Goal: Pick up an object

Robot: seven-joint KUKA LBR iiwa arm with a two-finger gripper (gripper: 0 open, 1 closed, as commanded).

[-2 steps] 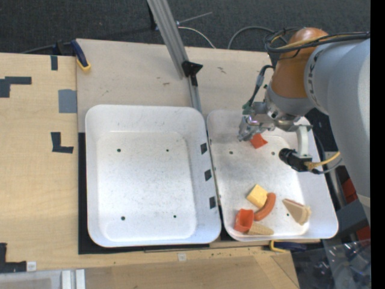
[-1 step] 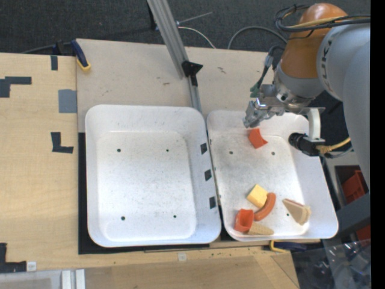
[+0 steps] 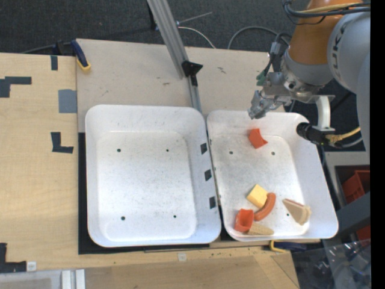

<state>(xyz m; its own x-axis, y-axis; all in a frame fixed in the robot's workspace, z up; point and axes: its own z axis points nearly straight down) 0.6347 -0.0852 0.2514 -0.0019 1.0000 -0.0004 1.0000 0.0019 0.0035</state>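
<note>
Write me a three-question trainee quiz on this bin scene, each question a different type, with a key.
1. True or false: the gripper hangs over the far edge of the right bin, close to the orange-red block.
2. Multiple choice: the yellow block lies in A) the left bin, B) the right bin, C) on the bench outside both bins.
3. Fill the gap: the yellow block touches the ____ sausage-shaped piece beside it.

Key: 1 true; 2 B; 3 orange.
</note>
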